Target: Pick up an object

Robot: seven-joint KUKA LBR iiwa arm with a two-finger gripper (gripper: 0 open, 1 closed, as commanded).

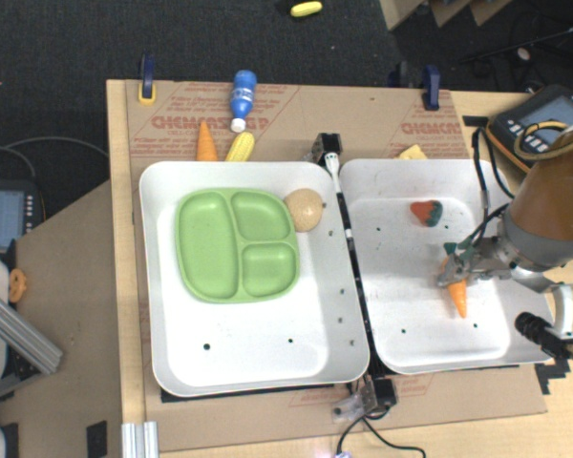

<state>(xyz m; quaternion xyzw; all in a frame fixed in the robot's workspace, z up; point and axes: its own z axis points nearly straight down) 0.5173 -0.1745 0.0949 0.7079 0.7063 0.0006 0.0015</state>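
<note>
A divided plate point(236, 245) lies in the left bin point(172, 342), a ball point(305, 208) beside it. A toy carrot point(457, 299) lies in the right bin point(401, 337).

The right bin's point(401, 337) left half lies open; a carrot point(457, 300) and strawberry point(426, 212) crowd its right. The green tray point(210, 256) fills the left bin's point(258, 356) upper part.

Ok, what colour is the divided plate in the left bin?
Light green; the three-compartment plastic plate shows plainly in the camera view.
</note>
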